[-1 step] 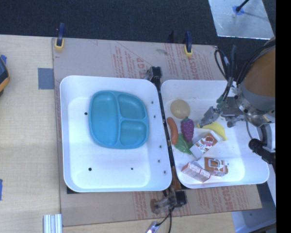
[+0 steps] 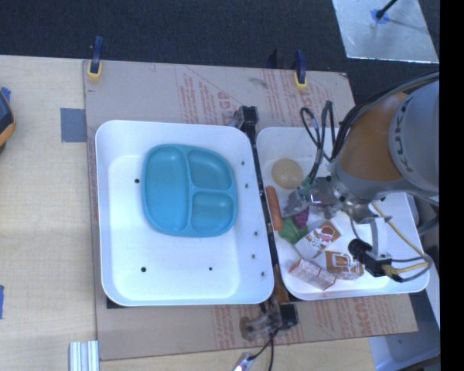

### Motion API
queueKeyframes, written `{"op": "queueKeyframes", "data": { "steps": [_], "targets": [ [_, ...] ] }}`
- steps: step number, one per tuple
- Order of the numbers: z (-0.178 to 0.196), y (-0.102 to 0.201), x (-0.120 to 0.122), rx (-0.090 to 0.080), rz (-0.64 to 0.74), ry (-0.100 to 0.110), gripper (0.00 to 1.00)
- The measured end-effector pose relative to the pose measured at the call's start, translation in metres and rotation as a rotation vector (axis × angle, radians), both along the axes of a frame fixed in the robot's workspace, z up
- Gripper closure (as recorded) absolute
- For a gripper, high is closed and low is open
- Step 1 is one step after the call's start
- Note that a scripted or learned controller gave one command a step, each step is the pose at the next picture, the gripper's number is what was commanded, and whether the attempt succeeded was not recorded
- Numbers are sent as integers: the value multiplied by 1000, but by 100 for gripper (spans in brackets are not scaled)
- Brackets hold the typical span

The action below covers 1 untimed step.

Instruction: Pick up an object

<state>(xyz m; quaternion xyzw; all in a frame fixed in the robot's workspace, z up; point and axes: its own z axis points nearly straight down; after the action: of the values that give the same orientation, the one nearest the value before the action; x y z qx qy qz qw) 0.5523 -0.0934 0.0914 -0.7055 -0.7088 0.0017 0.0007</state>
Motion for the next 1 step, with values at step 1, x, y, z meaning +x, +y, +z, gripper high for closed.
{"op": "queueKeyframes", "data": {
  "steps": [1],
  "targets": [
    [10,-1,0,-1,2,2,100]
  ]
}}
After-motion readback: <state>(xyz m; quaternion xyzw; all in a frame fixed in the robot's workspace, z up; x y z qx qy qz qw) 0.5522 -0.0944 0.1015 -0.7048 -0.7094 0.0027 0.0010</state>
